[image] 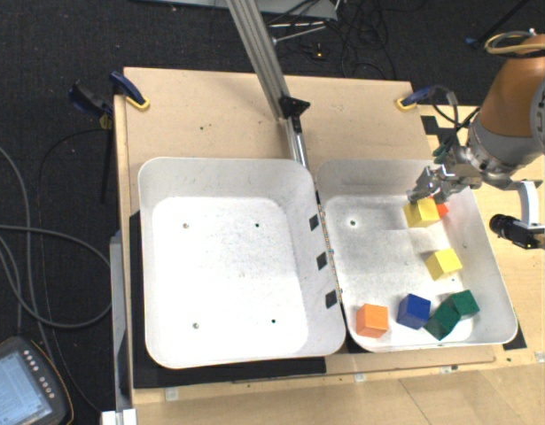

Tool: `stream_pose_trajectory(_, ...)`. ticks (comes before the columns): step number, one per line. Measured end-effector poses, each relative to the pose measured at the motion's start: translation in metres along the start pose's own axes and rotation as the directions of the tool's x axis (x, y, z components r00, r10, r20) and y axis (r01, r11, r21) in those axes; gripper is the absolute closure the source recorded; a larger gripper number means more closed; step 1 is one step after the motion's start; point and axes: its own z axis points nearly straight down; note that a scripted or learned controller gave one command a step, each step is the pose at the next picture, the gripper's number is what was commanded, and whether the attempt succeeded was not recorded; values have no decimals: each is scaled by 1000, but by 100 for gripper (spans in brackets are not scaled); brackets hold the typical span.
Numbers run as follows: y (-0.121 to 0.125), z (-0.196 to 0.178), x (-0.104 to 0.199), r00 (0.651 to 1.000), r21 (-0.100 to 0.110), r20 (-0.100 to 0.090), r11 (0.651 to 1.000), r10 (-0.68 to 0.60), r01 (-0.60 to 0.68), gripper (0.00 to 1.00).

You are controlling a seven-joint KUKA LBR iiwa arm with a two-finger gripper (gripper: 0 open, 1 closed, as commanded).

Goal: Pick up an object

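Single arm in from the right, orange band above the wrist; gripper (434, 187) low over the upper right part of the right bin (378, 237); tip right at a yellow block (422, 212), small red-orange piece (443, 209) touching that block's right side. Finger state: cannot tell, too small and dark against the wrist; no object visibly between them, so no hold claimed.

Likely target: the yellow block under the tip, near the bin's far right wall. Other candidates in the same bin: second yellow block (444, 262) mid-right; blue block (414, 311), orange block (372, 320), two green blocks (454, 312) touching each other, all bunched along the near edge. Left bin (219, 255) just beside, sharing the middle rim.

Risks, judged only: block tilted or skewed, so pads may close on corners and squirt it out; red-orange piece jammed alongside may get caught too, or wedge a finger off-centre; bin wall close on the right, so little room for the outer finger, possible scrape or push instead of grasp; descent slightly off means nudging the block toward the wall, out of reach; weak pinch could let it drop on lift.
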Motion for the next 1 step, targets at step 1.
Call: stream_pose_trajectory(1, 2, -53, 0, 1000, -2, 1, 1000, -1, 1, 100)
